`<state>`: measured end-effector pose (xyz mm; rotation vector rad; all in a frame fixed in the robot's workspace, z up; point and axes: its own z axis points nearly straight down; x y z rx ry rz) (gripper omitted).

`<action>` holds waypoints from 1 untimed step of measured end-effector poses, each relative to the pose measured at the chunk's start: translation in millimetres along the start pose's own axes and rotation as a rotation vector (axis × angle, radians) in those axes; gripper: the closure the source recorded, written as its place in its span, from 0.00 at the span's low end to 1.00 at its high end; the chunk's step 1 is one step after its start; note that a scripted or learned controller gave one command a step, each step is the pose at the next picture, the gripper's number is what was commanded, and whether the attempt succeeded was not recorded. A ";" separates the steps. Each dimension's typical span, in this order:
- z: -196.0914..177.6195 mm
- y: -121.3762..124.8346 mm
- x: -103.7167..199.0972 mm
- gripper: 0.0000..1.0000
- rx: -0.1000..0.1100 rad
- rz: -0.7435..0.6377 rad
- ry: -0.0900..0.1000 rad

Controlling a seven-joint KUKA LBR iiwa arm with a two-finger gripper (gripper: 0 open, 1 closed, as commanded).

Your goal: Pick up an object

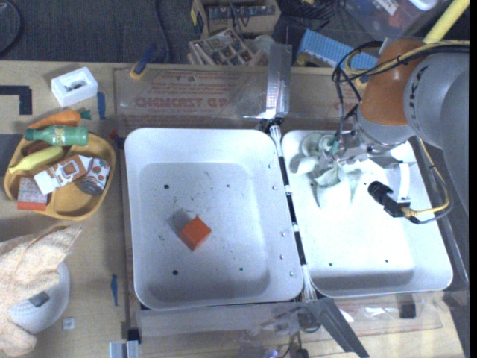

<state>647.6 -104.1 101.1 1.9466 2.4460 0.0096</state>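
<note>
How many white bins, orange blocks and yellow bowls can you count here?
White bins: 2, left bin and right bin
Orange block: 1
Yellow bowl: 1
Total: 4
</note>
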 end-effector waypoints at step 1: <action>-84.8 32.0 43.7 1.00 0.011 -0.024 0.007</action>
